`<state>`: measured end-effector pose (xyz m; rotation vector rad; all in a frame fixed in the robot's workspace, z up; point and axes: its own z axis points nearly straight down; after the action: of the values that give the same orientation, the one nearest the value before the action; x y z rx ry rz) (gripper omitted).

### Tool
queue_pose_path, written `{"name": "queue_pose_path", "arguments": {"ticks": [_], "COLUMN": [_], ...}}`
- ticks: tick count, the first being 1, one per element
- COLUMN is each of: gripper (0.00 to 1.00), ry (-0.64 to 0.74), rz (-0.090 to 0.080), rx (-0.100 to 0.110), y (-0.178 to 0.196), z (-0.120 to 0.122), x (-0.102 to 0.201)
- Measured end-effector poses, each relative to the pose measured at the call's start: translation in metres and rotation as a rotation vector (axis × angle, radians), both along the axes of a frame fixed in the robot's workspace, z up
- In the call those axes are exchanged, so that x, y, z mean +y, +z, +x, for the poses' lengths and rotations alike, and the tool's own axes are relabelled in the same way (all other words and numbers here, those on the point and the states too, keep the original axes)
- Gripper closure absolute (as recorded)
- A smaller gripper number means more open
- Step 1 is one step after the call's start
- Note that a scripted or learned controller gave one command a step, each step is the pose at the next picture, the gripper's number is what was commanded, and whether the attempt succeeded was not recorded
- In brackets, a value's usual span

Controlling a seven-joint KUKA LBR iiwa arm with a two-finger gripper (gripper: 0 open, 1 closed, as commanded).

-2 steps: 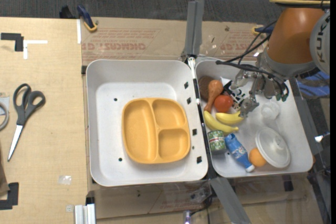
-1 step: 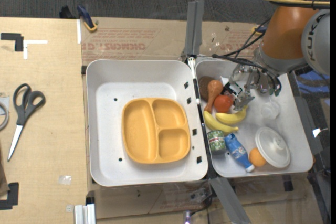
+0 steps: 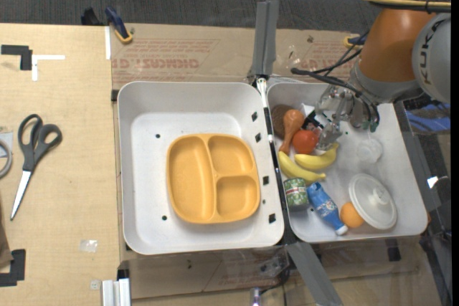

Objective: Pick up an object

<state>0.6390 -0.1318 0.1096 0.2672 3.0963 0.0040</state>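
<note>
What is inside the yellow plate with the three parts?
Nothing that I can see. The yellow three-part plastic plate lies in the left white bin, and all three parts show bare yellow. What is under the plate is covered.

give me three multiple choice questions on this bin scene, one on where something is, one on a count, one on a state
1. Where is the yellow three-compartment plastic plate?
A. in the left white bin
B. in the right white bin
C. on the wooden bench

2. How many yellow bananas lie in the right white bin?
A. none
B. two
C. five

3. How does the grey-handled pair of scissors rest?
A. standing upright in a bin
B. hanging from the arm
C. lying flat on the wooden bench

Answers:
1. A, the plate sits in the middle of the left white bin.
2. B, two curved bananas lie side by side near the red tomato-like ball.
3. C, the scissors lie flat on the wooden bench, left of both bins.
</note>
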Motion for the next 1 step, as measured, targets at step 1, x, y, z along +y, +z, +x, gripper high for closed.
{"name": "queue_pose_path", "arguments": {"ticks": [1], "gripper": [0.0], "ry": [0.028], "rz": [-0.003], "rx": [0.023], "y": [-0.0132], "z": [-0.0027], "x": [-0.0237]}}
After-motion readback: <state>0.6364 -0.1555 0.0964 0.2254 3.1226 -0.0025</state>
